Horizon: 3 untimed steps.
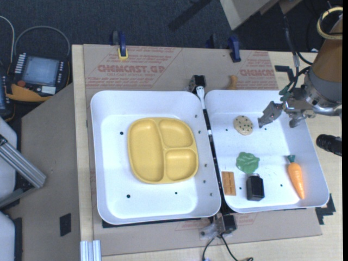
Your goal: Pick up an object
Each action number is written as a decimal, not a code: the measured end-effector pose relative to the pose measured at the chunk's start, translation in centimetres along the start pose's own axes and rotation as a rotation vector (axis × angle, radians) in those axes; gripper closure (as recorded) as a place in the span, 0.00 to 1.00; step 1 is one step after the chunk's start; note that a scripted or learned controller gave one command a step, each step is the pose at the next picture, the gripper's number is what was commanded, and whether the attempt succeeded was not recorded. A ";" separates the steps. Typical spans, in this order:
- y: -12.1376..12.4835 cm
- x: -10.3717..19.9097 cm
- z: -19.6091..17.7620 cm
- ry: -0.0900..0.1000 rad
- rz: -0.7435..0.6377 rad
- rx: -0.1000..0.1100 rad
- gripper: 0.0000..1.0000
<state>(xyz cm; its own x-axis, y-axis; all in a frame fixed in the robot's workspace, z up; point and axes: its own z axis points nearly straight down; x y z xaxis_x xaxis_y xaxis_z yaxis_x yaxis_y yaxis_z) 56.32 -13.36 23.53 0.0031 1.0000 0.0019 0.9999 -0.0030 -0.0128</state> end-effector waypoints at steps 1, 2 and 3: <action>0.2 0.0 -0.7 -0.002 -0.003 -0.013 0.00; 0.7 0.1 5.6 0.000 -0.003 -0.005 0.00; 1.4 0.7 11.4 0.000 -0.004 -0.007 0.00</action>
<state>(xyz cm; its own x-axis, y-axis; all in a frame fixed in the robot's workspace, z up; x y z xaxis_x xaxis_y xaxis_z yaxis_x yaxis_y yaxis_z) 57.59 -12.67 12.09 -0.0008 1.0000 0.0017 1.0000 0.0008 -0.0054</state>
